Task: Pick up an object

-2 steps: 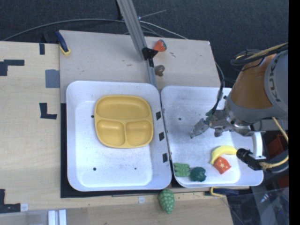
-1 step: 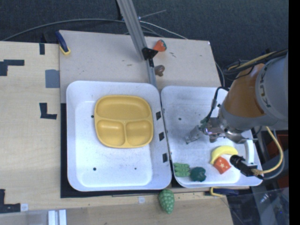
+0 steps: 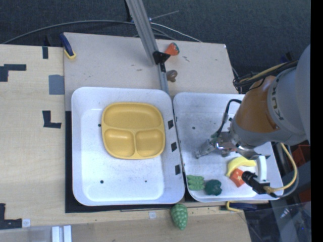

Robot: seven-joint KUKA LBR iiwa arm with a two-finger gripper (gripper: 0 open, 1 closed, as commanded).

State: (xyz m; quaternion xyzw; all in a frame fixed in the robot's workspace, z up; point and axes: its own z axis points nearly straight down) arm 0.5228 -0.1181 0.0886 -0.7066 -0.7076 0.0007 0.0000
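On the bench, two shallow white bins sit side by side, touching along their inner edges.

Left bin (image 3: 86, 185): holds one yellow divided plate (image 3: 133, 130), lying flat in the upper half, three compartments facing up. Small dark specks dot the bare floor below it.

Right bin (image 3: 197, 110): holds the loose objects, all gathered along the near edge. A light green toy (image 3: 195, 182) lies at the near left corner, with a darker green toy (image 3: 213, 187) just beside it on its right. Further right, a yellow curved piece (image 3: 239, 163) lies touching an orange-red piece (image 3: 235, 176).

Arm: grey with an orange band (image 3: 257, 110), reaching in from the right and bending down over the right bin. Black and yellow cables trail along its near side.

Gripper (image 3: 202, 152): metal, low over the floor of the right bin, pointing left, near the bin's middle. It sits apart from the green toys and to the left of the yellow piece. Whether it is spread or pressed together cannot be told at this resolution; nothing is visibly caught in it.

Outside the bins: a green bumpy toy (image 3: 179, 216) on the bench just below the join; a metal post (image 3: 144, 24) rising from the far side; a small orange item (image 3: 172, 48) and a brown one (image 3: 172, 75) beside the post; a blue and yellow clamp (image 3: 67, 46) at the far left.
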